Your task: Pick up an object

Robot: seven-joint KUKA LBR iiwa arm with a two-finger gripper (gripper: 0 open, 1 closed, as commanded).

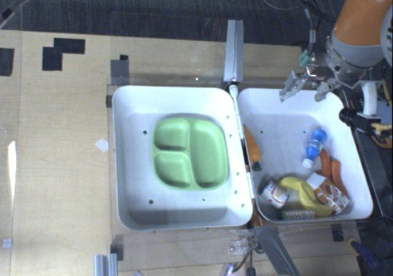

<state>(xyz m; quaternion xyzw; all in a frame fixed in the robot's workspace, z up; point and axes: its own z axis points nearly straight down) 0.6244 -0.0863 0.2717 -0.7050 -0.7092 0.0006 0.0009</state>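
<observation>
Wooden bench (55,145) carries your two white bins side by side. Your left bin (129,145) holds a green tray (189,152). Your gripper (305,86) hangs with fingers spread wide, holding nothing, over the right bin's (282,130) far edge. Along that bin's near edge lie a banana (302,192), cartons (331,195) and a blue bottle (314,144).

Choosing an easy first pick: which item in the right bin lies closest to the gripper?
The blue-capped bottle, alone mid-bin below the gripper; the banana and packets crowd the near edge.
</observation>
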